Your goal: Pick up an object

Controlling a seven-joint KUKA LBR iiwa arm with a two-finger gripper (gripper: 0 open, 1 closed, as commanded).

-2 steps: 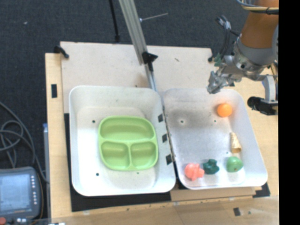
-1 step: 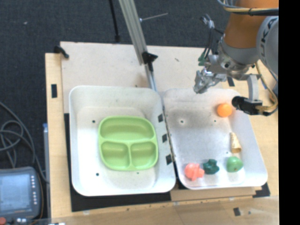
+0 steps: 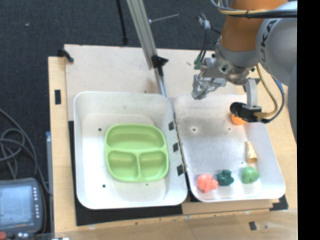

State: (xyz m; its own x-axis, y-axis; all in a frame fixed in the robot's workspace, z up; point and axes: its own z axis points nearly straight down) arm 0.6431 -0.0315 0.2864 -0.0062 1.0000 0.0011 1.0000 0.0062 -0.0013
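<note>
My gripper (image 3: pixel 201 91) hangs over the far left corner of the right bin (image 3: pixel 225 139), with nothing visible between its fingers. Along the bin's near edge lie a pink toy (image 3: pixel 206 182), a dark green toy (image 3: pixel 225 177) and a green ball-like toy (image 3: pixel 249 174). A tan cone-shaped piece (image 3: pixel 250 152) lies by the right wall. An orange object (image 3: pixel 237 118) sits at the far right, partly hidden behind a black part of the arm. All these things are well apart from the gripper.
The left bin (image 3: pixel 90 134) holds a light green divided plate (image 3: pixel 136 151). A slanted metal pole (image 3: pixel 145 34) rises behind the bins. The grey and orange arm (image 3: pixel 250 19) looms over the bench's far right.
</note>
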